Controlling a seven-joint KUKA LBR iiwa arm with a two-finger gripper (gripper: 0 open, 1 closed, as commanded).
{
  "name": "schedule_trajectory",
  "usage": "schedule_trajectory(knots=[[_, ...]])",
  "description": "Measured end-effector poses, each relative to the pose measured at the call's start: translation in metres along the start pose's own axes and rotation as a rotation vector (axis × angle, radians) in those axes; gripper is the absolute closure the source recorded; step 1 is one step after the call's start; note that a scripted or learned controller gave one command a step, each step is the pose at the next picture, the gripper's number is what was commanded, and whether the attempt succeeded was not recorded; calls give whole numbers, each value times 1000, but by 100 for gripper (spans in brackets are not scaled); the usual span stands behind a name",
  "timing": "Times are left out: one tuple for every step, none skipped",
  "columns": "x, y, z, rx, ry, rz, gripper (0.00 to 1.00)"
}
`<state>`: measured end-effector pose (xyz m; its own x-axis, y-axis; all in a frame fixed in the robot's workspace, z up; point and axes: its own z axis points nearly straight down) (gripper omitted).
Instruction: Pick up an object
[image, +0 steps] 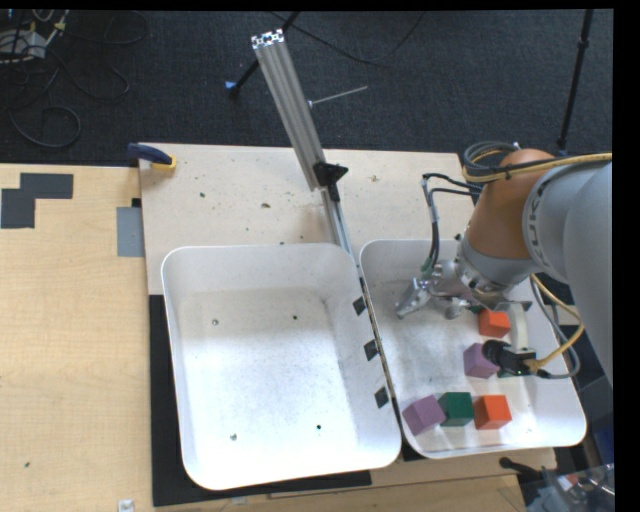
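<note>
The right bin (430, 345) holds several small blocks. An orange block (494, 323) lies near its right side, with a purple block (479, 361) just below it. Along the front wall a purple block (424, 412), a green block (457, 407) and an orange block (492, 410) sit in a row. My gripper (432, 303) hangs low over the upper middle of this bin, left of the upper orange block. Its silver fingers (409, 302) are spread open and nothing is between them.
The left bin (172, 300) stands beside the right one, with black clips (370, 349) along the shared wall. A slanted aluminium post (296, 115) rises behind the bins. A blue clamp (152, 155) lies at the bench's back left. Cables (433, 225) loop beside the wrist.
</note>
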<state>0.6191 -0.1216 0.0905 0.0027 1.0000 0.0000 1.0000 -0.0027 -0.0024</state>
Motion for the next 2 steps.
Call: schedule_trajectory(knots=[[-1, 0, -10, 0, 1, 7, 100], [-9, -5, -69, -6, -1, 3, 100]])
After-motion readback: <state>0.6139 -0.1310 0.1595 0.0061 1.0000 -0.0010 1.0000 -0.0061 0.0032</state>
